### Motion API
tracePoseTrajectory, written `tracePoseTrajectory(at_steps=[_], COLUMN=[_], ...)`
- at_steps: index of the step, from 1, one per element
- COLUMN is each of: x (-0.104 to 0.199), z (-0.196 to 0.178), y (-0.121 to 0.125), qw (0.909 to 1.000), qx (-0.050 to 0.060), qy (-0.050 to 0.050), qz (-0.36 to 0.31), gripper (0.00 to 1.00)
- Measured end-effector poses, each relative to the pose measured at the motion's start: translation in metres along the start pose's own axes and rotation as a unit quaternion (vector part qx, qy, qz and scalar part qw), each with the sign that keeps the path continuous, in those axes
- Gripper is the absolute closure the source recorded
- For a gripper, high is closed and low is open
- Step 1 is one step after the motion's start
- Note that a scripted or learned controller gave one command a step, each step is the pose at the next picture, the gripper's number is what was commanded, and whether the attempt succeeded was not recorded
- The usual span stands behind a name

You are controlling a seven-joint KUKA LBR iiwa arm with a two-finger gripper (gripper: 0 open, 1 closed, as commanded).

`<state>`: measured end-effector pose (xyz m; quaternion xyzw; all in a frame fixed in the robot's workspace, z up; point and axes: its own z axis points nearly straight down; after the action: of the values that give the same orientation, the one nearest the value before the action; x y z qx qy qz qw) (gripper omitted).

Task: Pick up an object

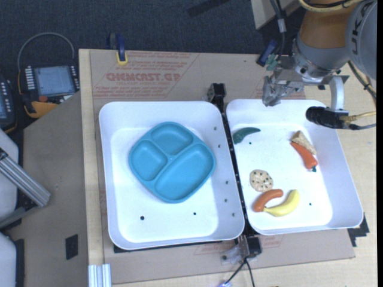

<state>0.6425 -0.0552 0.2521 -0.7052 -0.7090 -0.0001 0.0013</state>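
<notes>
Hanging above the far edge of the right bin [344, 160], near its far-left corner, the gripper [272, 95] is seen pointing down from the grey wrist and orange band of the arm [326, 23]. Nothing is seen between its fingers; whether they are spread or closed cannot be told from this view.

Five small objects are carried by the right bin. A dark teal, leaf-shaped piece [245, 134] is placed nearest the gripper, close to the bin's left wall in the far half. An orange carrot-like piece [306, 155] with a pale tan wedge [302, 140] touching its far end is found toward the right side. A round, speckled beige cookie [261, 180] is placed near the left wall, toward the near half. Just beyond it toward the near edge, a reddish-orange sausage [266, 200] and a yellow banana [284, 204] are laid side by side, touching, both curved.

The left bin [114, 178] is occupied by a light blue divided plate [172, 161] with three compartments, set at its middle and turned at an angle to the bin's walls.

Both bins are borne by a brown board [149, 70] printed with faded red lettering.
</notes>
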Motion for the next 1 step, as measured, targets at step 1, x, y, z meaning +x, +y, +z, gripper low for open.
tracePoseTrajectory(at_steps=[1], x=[0.0596], z=[-0.0026], y=[-0.0055], qw=[1.0000], qx=[0.000], qy=[0.000], qz=[0.000], gripper=[1.00])
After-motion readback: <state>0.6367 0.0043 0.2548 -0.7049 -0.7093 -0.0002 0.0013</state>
